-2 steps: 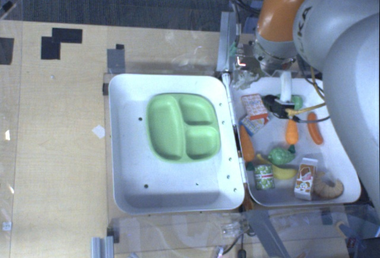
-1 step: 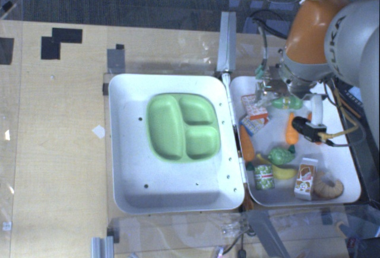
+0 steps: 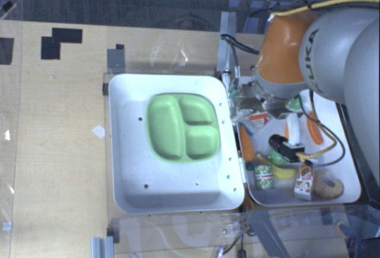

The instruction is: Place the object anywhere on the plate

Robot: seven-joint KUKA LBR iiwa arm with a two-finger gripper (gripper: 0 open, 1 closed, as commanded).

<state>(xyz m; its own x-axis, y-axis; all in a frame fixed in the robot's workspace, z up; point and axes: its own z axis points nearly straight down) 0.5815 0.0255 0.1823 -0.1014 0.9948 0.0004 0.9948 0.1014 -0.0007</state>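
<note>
Gripper state cannot be told: the arm (image 3: 320, 43) reaches in from the right, its orange band and grey wrist hanging over the far left part of the right bin (image 3: 350, 191), and its bulk covers what lies beneath.

Going left to right: the left bin (image 3: 127, 179) is a shallow white tray holding 1 green plate (image 3: 183, 126) divided into 3 compartments, a long one on the left and 2 smaller ones on the right. That plate sits a little far of the bin's middle with nothing on it.

Against the right bin's left wall lies a carrot (image 3: 246, 144), lengthwise. Near of it stands a small can with a green label (image 3: 264, 176). A yellow piece, perhaps a banana (image 3: 285, 172), lies just right of that can. Next comes a small carton (image 3: 304, 181), upright, with a bagel-like ring (image 3: 328, 187) beside it in the near right corner. Farther back, an orange-and-white item (image 3: 313, 130) rests by a black cable (image 3: 332, 144).
</note>
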